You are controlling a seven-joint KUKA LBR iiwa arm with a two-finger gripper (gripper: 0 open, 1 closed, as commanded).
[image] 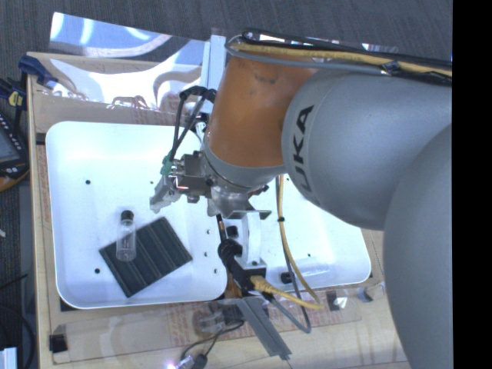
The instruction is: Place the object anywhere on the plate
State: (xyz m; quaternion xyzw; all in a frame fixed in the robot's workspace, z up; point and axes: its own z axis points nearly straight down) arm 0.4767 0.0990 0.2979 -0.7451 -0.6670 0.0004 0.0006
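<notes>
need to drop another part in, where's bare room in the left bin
Bare floor runs along the left bin's far wall and left wall, above the vial. The near middle is crowded: the vial lies on the dark ribbed plate, and the arm overhangs the right side.

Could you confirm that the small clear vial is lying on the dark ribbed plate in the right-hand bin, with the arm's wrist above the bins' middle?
Not quite: the camera view shows the clear vial lying on the dark ribbed plate in the left-hand bin, not the right-hand one. The rest holds: the arm's wrist is above the bins' middle.
</notes>
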